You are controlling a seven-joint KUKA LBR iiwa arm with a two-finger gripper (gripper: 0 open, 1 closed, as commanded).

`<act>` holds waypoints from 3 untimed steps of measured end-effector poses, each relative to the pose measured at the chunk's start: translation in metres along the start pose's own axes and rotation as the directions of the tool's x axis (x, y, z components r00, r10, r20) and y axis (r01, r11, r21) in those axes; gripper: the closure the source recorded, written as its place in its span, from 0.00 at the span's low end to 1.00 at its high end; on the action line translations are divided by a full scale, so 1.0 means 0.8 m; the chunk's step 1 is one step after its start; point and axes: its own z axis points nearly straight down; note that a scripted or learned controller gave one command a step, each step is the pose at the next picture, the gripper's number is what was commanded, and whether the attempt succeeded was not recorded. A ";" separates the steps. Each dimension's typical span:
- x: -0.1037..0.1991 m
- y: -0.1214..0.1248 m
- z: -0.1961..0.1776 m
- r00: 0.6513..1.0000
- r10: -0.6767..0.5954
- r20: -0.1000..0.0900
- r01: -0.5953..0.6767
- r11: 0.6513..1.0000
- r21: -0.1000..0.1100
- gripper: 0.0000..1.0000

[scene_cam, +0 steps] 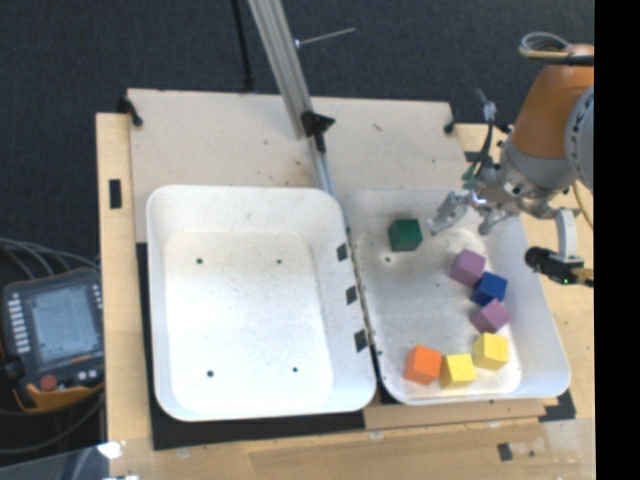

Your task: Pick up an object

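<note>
The right bin (398,298) holds several small cubes. A green cube (405,234) lies alone near its far left. Down the right side run a purple cube (467,266), a blue cube (489,288) and a second purple cube (491,315). Along the near edge sit a yellow cube (491,350), another yellow cube (459,369) and an orange cube (423,364). My gripper (466,218) hangs over the bin's far right corner, right of the green cube and above the first purple cube. It is open with nothing between its fingers.
The left bin (250,298) stands beside the right one, with a dark divider strip between them. A slanted metal pole (285,58) rises from the back of the bench. A teach pendant (55,328) lies off the bench at the left.
</note>
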 end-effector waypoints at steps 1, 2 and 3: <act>-0.012 -0.008 0.061 1.000 0.000 0.000 0.000 1.000 0.000 0.00; -0.013 -0.006 0.043 1.000 0.002 0.001 -0.002 1.000 -0.007 1.00; -0.019 -0.004 -0.013 1.000 0.003 0.001 -0.003 1.000 -0.009 1.00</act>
